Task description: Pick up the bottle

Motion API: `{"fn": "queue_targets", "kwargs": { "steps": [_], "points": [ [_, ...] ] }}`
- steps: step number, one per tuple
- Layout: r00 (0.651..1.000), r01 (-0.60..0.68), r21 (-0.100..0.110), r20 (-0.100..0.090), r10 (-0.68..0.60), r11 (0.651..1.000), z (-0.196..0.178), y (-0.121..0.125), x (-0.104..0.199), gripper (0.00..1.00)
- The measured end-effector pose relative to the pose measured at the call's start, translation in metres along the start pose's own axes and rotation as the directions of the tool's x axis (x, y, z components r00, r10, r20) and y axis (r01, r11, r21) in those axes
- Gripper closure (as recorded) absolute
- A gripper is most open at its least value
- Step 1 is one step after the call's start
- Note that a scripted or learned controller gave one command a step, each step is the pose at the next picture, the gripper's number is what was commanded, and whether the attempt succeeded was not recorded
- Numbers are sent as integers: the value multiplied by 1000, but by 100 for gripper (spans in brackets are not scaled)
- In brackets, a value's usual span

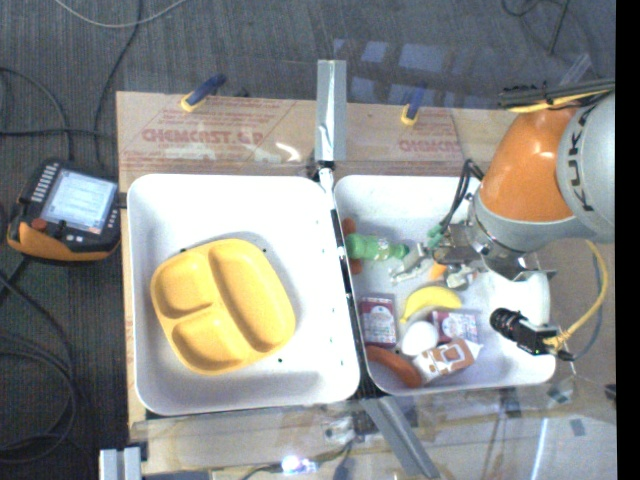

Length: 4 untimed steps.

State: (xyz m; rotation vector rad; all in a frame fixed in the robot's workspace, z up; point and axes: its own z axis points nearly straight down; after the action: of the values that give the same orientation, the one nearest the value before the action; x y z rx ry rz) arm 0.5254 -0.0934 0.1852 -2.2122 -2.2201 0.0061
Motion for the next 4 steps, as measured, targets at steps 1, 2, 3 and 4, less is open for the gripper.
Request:
{"fn": "queue_targets", "kwargs": {
  "steps": [1,2,3,4],
  "points": [
    [994,-111,-1,-1,111,994,5,-8,2,0],
    [996,-94,-9,3,94,996,92,79,-14,0],
    [977,-212,0,3,212,977,5,22,15,0],
    [1000,-22,-10,4,22,1000,94,68,-27,0]
  ]
}}
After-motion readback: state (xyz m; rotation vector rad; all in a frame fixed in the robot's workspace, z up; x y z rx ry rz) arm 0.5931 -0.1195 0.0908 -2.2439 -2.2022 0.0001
